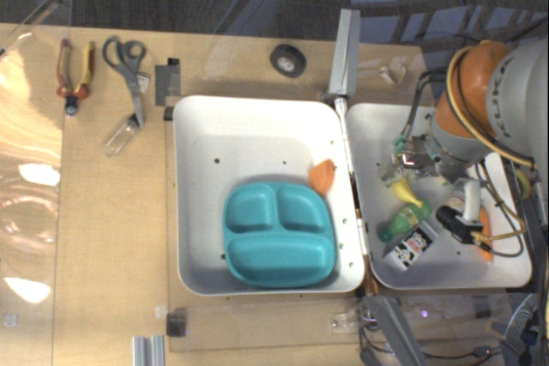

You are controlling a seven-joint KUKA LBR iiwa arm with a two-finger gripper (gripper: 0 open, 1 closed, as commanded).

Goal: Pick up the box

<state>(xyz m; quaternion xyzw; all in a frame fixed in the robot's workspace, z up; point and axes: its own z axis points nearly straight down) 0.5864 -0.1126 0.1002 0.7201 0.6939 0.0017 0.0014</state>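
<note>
Below and left of the pincer [410, 159], your box [408, 246] lies apart near the right bin's [377, 126] front wall, a green bottle [403, 223] touching it. Approach step, nothing held; finger state: can't tell. Next: descend onto box, avoid bottle.
</note>
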